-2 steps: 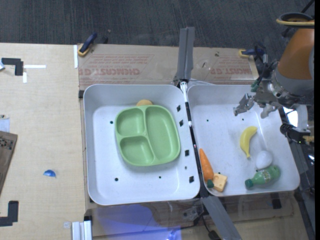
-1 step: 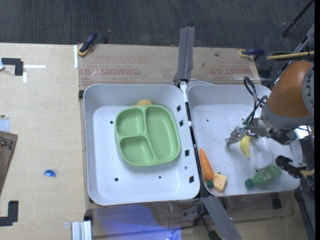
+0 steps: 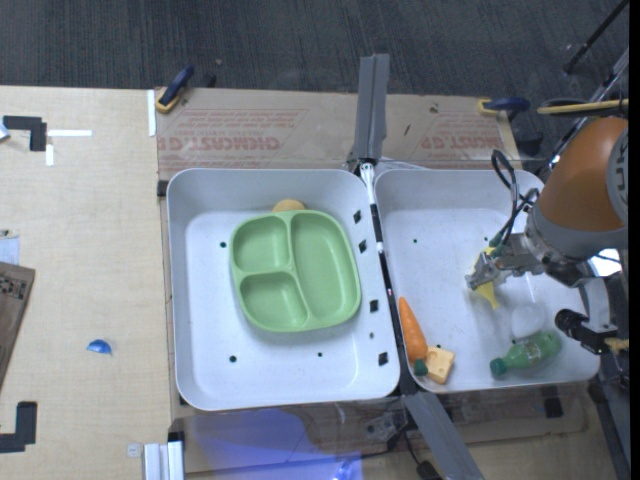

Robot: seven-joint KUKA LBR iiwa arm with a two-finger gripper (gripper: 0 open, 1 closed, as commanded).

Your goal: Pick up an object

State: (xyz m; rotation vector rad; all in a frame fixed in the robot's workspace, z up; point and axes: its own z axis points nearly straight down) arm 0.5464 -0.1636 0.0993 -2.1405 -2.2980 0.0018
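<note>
- The jaws hang low in the right bin over a small yellow piece; whether they are spread or pinching it cannot be told.
- Nearer the camera lies one green bottle.
- Toward the divider: one orange carrot and one tan cheese wedge, touching.
- Farther left, the left bin holds one green three-part plate, half-hiding something yellow.

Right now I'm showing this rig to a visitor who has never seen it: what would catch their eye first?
Probably the green divided plate in the middle of the left bin. Next, the arm's orange band over the right bin, with the gripper low above a small yellow piece. A carrot, a cheese wedge and a green bottle lie along that bin's near side.
</note>
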